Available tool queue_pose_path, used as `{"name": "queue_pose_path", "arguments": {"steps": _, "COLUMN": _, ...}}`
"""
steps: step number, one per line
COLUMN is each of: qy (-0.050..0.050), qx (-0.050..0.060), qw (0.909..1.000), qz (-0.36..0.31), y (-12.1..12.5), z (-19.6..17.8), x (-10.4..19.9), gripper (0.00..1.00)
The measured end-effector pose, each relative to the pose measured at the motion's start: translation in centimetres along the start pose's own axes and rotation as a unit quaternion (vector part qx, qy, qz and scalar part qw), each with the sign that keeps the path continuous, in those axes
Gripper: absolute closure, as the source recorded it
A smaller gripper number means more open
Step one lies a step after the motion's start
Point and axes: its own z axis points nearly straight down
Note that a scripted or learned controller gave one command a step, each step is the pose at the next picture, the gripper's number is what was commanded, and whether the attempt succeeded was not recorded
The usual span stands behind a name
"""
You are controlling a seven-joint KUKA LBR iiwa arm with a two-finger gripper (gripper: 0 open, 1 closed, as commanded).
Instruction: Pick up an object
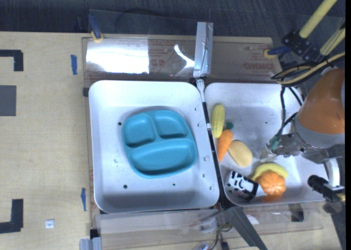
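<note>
Nearest me, a black-and-white toy (pixel 242 183) lies left of and below my gripper (pixel 281 146), with an orange (pixel 272 183) and banana (pixel 270 169) just beneath it. Whether the gripper is clenched, I cannot tell. 1 blue plate (pixel 159 142) sits far left.

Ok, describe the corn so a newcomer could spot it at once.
Start at the right bin, the one crowded with toy food. Along its left wall, farthest from the viewer, lies the corn, just above the carrot. It alone is yellow with rows of kernels.
</note>
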Motion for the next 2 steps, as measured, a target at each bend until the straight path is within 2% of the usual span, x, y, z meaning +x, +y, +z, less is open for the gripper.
{"name": "queue_pose_path", "arguments": {"steps": 1, "qy": 0.000, "qx": -0.001, "qw": 0.9955, "qz": -0.095, "y": 1.6, "z": 2.1, "x": -0.9, "gripper": 1.00}}
{"name": "queue_pose_path", "arguments": {"steps": 2, "qy": -0.003, "qx": -0.002, "qw": 0.9742, "qz": -0.226, "y": 5.1, "z": 2.1, "x": -7.2, "gripper": 1.00}}
